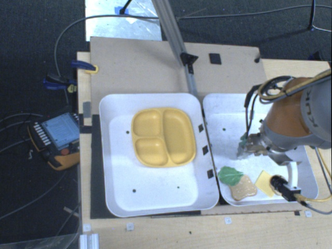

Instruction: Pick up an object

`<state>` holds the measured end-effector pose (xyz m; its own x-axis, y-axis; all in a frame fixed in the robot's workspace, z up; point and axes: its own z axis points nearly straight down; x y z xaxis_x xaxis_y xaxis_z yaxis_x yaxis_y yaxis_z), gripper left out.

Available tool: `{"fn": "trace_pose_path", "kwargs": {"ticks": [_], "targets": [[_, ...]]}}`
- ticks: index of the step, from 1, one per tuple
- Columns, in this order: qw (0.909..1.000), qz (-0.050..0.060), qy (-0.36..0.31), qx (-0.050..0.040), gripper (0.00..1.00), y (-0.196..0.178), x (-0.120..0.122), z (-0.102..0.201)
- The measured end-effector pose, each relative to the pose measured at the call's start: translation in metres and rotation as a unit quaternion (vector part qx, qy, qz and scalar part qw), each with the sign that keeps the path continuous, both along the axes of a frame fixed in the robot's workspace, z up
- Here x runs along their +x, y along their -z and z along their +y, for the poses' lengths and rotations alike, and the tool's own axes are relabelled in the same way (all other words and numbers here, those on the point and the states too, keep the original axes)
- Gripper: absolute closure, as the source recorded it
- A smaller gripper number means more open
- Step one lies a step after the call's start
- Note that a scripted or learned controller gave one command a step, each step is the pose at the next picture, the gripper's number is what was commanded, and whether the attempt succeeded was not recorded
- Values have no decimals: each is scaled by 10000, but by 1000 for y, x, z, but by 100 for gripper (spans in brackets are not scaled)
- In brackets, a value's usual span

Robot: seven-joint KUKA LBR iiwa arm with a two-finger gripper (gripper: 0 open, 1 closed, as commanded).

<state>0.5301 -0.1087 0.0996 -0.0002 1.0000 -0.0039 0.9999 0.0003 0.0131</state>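
The right bin (223,113) holds three small items near its front edge: a green lettuce leaf (230,175), a tan slice of toast (243,190) just right of it, and a yellow cheese wedge (263,182) further right. My gripper (245,149) hangs low over the middle of this bin, a short way behind the lettuce leaf. The grey and orange arm (290,118) reaches in from the right and hides part of the bin floor.
A yellow divided plate (163,137) lies in the left bin (116,165). A slanted metal pole (174,32) crosses the brown board behind the bins. Clamps and a blue device sit off the bench to the left.
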Motion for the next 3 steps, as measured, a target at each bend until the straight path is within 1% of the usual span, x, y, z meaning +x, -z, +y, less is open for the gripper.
{"fn": "trace_pose_path", "kwargs": {"ticks": [1,3], "targets": [[10000,48,-20,17,100,-43,2,2],[10000,42,-23,15,100,-126,4,3]]}}
